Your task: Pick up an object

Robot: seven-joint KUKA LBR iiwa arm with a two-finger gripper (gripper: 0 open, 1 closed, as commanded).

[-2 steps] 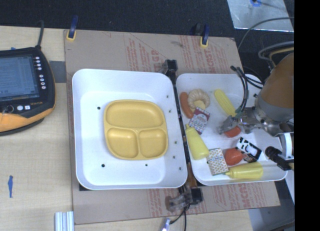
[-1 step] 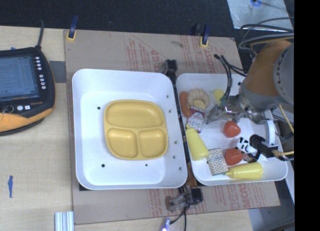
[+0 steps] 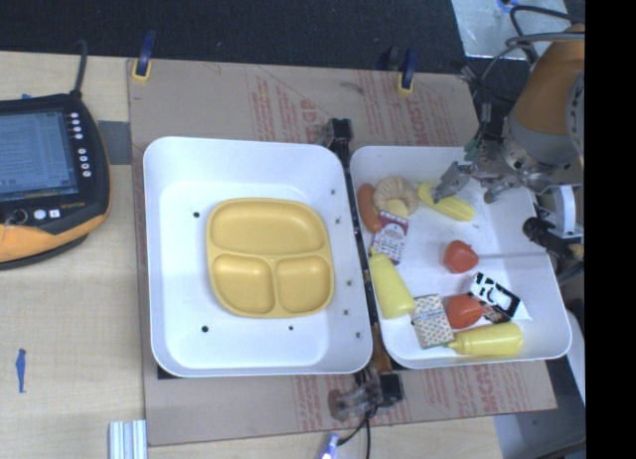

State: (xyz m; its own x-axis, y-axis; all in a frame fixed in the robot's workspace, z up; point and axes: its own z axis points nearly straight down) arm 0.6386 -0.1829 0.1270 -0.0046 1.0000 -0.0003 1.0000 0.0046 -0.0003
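My gripper (image 3: 467,187) hangs over the back of the right bin (image 3: 553,278), with its two dark fingers spread apart and open, and nothing between them. Just below its tips lies a yellow corn cob (image 3: 450,208). To the left of that are a pale croissant (image 3: 395,192) and a reddish sausage (image 3: 368,205). A red tomato (image 3: 460,255) sits mid-bin. A yellow bottle (image 3: 391,285), a patterned packet (image 3: 431,321), a second red piece (image 3: 463,310), a black-and-white item (image 3: 494,292) and a yellow squeeze bottle (image 3: 489,341) lie toward the front.
The left bin (image 3: 169,248) holds a yellow divided plate (image 3: 270,254). A small printed packet (image 3: 391,241) lies by the right bin's left wall. A tablet-like pendant (image 3: 45,169) rests on the bench at far left. Clamps (image 3: 342,133) sit between the bins.
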